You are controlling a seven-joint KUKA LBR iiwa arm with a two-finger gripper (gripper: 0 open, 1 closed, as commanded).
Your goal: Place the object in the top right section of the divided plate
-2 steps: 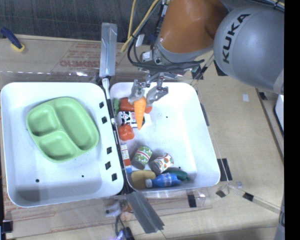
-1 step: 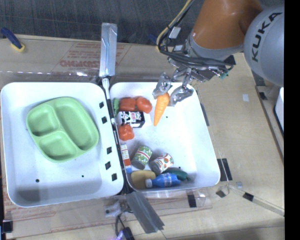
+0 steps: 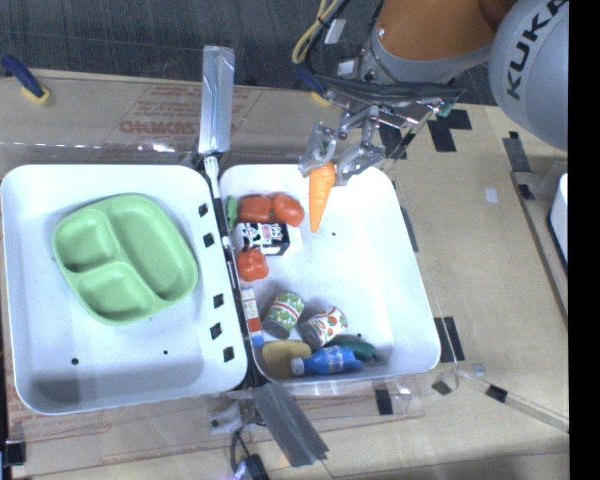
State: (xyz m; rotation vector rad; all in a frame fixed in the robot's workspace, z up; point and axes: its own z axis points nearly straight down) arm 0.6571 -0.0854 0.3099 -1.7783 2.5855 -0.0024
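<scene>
The grey robot arm (image 3: 540, 43), up and to the right of the hand (image 3: 342, 156), bears the black letters "KUK", cut by the frame edge. Left of the hand, faded red print on the brown cardboard sheet (image 3: 130, 118) is too faint to read.

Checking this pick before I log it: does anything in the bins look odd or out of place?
Only one thing stands out: the carrot hangs point-down from the gripper above the right bin, pinched at its very top. The green divided plate sits level in the left bin.

End effector (image 3: 338, 155) gripping carrot (image 3: 320, 196) by top, hanging point-down over right bin (image 3: 405, 268); green divided plate (image 3: 125, 256) lying in left bin (image 3: 25, 298).
</scene>
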